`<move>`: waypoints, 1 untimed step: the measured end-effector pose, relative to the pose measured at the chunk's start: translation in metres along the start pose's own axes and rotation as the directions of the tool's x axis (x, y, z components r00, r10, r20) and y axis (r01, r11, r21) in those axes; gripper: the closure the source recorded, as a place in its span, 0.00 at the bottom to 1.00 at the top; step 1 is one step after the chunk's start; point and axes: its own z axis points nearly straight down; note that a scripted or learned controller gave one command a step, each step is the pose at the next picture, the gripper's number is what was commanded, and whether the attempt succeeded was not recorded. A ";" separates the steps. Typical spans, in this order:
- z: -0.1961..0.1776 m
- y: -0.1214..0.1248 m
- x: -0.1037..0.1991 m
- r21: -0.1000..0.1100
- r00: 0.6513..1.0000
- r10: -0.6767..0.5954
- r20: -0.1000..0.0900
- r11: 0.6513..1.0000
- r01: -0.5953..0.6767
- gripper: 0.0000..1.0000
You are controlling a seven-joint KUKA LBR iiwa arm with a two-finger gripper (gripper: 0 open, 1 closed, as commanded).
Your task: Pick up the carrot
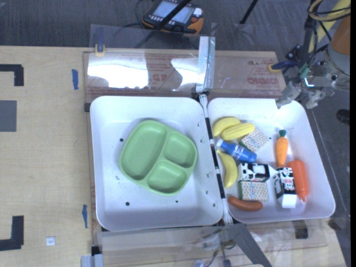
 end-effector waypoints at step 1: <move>0.090 0.025 0.036 0.001 0.996 0.086 0.000 0.996 -0.086 0.00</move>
